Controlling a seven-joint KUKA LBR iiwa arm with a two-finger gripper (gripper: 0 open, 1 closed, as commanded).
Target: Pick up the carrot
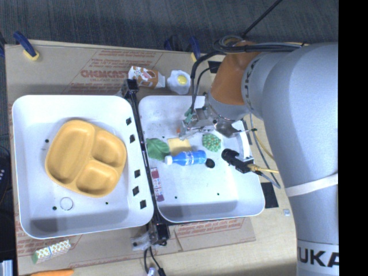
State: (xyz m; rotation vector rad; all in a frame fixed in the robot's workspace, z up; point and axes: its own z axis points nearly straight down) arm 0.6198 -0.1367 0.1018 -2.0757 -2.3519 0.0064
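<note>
Here the grey KUKA arm with its orange band [230, 79] comes in from the right and bends down over the far side of the right shallow white plastic bin [195, 207]. Its metal gripper [191, 125] hangs low near the bin's floor, just above a pale yellow block [178, 145]. Wrist hardware and cables crowd the gripper, so I cannot tell whether it is apart or together, and nothing can be seen clamped in it. Near the gripper lie a flat green leaf-shaped toy [157, 148], a glossy blue plastic bottle with a white cap [187, 158] on its side, and a round, bumpy green ball [211, 141]; the leaf and the block touch the bottle. The left shallow white plastic bin [20, 154] holds a smooth yellow plate with three moulded compartments [86, 157]. Both bins rest on the desk [109, 68], which is covered in brown cardboard with red print. As for the carrot [54, 272], only a thin orange sliver at the picture's bottom edge, on the desk in front of the left bin, looks like it. It lies well apart from the gripper and outside both bins, and is cut off too much to judge its shape.
</note>
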